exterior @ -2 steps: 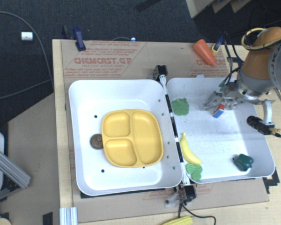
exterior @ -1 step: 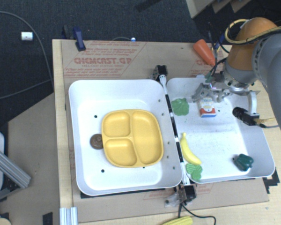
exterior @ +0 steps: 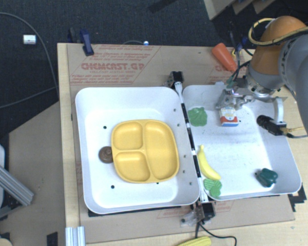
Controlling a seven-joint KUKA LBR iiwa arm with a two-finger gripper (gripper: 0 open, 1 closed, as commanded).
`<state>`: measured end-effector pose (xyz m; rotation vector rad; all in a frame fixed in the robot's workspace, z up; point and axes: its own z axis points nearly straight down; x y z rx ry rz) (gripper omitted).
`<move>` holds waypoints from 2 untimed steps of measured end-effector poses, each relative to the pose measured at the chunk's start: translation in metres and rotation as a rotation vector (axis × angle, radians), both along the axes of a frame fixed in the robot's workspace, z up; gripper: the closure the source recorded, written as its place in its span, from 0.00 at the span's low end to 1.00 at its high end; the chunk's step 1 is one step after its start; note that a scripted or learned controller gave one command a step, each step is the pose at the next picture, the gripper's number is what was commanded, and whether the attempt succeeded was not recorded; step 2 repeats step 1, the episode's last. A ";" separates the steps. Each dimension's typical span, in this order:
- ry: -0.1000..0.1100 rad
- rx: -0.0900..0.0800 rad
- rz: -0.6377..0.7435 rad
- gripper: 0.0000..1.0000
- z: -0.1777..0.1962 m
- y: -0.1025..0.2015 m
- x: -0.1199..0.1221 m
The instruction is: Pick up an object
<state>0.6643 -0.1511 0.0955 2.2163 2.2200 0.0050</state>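
Note:
My gripper point(exterior: 229, 105) hangs over the far part of the right bin point(exterior: 277, 152). A small white object with red and blue marks point(exterior: 229, 119) sits directly beneath the gripper, touching or almost touching its tip. The gripper body hides whether this object is gripped. A pale green piece point(exterior: 197, 116) lies to the left of it, by the bin's left wall. Along the left wall lower down lies a yellow banana point(exterior: 207, 164), with a green leafy piece point(exterior: 213, 188) at its near end. A dark green object point(exterior: 267, 177) rests in the near right corner.
The left bin point(exterior: 92, 111) holds a yellow divided plate point(exterior: 145, 150) with a brown round thing point(exterior: 106, 154) at its left edge. An orange object point(exterior: 224, 57) lies on the bench behind the right bin. A blue clip point(exterior: 85, 41) sits at the bench's far left.

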 end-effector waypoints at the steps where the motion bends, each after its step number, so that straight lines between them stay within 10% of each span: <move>1: 0.003 0.002 0.000 1.00 0.090 0.067 -0.027; 2: 0.003 0.002 0.000 1.00 0.090 0.067 -0.027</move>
